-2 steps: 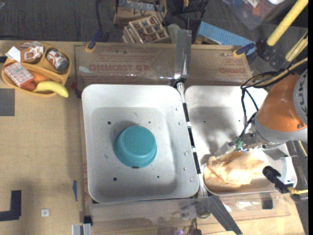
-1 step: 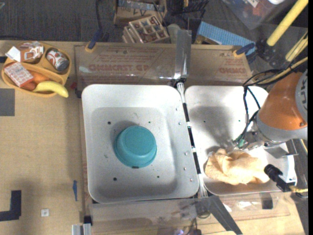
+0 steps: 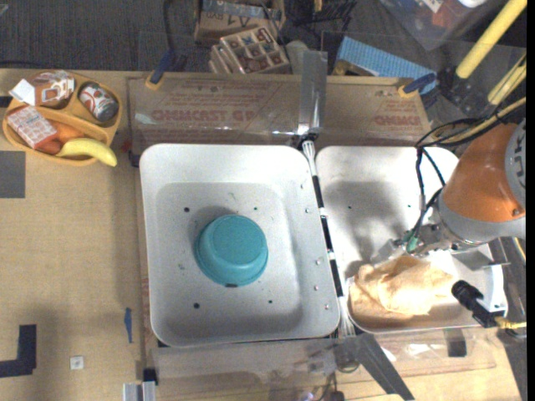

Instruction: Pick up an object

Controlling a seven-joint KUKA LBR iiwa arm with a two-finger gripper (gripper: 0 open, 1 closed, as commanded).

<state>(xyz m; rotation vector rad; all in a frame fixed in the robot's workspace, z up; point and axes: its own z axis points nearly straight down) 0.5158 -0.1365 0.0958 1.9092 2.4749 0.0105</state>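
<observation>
The bench holds two white bins; the right bin (image 3: 368,174) has a tan crumpled bag (image 3: 401,286) at its near edge. Your gripper (image 3: 410,245) hovers just above it — grip state unclear — so descend squarely over the bag's bulk.

A robotics lab; a cardboard-topped bench (image 3: 67,249) bears two white bins (image 3: 159,182); cables (image 3: 430,170) and stacked boxes (image 3: 242,23) clutter the floor behind the bench.

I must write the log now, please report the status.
Gripper low in right bin, above tan object. Teal bowl in left bin. Nothing blocking.
</observation>
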